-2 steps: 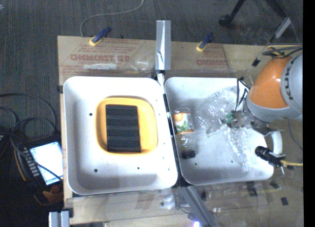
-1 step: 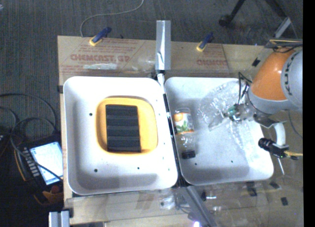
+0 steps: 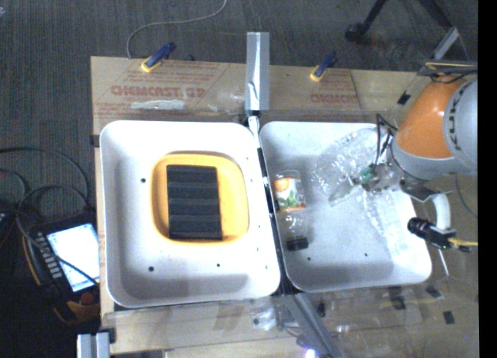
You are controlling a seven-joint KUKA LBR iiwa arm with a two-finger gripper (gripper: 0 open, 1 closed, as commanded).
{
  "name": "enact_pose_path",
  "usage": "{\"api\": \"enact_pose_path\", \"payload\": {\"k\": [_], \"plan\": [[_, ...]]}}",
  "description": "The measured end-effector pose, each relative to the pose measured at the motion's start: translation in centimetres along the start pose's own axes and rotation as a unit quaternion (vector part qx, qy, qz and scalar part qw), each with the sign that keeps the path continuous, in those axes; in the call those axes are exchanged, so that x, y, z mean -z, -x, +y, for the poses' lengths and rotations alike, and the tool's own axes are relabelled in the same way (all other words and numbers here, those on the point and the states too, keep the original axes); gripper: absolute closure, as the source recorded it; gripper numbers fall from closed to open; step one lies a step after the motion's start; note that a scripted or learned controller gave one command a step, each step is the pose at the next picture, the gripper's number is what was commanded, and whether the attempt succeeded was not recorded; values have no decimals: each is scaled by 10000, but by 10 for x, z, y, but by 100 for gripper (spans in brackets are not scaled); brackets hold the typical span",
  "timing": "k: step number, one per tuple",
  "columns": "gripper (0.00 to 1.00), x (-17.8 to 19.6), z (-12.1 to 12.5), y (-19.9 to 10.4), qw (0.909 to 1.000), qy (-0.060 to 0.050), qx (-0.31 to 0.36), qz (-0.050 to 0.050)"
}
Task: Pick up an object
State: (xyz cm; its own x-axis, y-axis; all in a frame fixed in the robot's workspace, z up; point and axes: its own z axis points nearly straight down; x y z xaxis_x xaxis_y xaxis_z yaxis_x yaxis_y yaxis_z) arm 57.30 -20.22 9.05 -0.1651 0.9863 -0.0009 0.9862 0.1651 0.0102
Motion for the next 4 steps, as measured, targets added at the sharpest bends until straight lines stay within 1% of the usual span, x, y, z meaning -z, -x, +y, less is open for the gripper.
{"api": "enact_pose_path", "payload": {"k": [1,2,3,4], "plan": [[0,3,22,10,9987,-50,-498,12],[0,46,48,27,9920,-47,-1264,-1],[0,4,90,-15,9940,-42,-1094,-42],[0,3,96,-5,9897,-149,-1422,45]]}}
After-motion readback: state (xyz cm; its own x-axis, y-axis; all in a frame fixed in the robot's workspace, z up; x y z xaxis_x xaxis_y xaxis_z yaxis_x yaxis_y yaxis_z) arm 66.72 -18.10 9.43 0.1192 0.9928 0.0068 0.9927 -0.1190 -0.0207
